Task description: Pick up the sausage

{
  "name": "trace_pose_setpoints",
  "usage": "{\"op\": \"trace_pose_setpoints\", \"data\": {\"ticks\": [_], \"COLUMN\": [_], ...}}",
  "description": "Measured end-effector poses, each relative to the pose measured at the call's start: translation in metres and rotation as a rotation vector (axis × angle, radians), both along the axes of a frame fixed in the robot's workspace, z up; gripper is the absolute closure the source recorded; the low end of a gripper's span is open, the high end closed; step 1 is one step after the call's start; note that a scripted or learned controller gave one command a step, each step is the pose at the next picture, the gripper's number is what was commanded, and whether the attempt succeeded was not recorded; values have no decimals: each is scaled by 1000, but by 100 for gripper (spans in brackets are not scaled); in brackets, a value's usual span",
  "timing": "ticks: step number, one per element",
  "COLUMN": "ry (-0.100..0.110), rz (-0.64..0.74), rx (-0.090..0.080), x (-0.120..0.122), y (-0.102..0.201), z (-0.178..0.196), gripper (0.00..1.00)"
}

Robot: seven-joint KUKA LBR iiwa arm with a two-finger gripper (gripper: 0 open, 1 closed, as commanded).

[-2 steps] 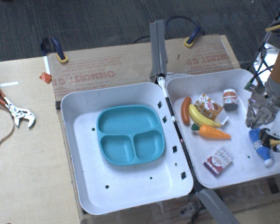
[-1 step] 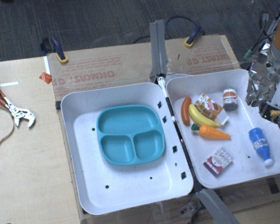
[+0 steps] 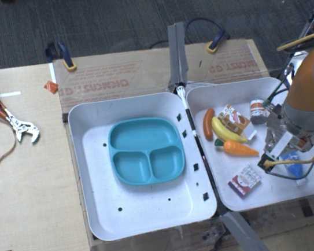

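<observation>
The sausage [image 3: 207, 124] lies just left of the banana [image 3: 228, 130]. The gripper [image 3: 272, 147] hangs right of the banana; I cannot tell whether it is apart or together.

a single camera sits fixed above the bench [image 3: 34, 204] and looks down on it at a slant, so the dark floor [image 3: 128, 9] beyond the far edge fills the top strip of the frame. it stands back far enough to take in both white bins. the left bin [image 3: 84, 179] lies near the middle and the right bin [image 3: 227, 88] toward the right edge. the arm [image 3: 310, 96] enters from the right, cut off by the frame.
</observation>
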State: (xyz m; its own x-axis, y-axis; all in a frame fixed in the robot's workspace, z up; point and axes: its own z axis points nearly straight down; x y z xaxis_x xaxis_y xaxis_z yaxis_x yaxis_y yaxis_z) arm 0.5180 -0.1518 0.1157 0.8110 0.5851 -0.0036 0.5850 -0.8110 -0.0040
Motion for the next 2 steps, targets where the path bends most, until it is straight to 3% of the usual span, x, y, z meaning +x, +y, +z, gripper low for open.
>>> {"op": "trace_pose_setpoints", "data": {"ticks": [1,2], "ry": [-3,-2], "rz": [163,-73], "rx": [-1,-3], "x": [13,15], "y": [53,34], "z": [100,179], "gripper": [100,100]}}
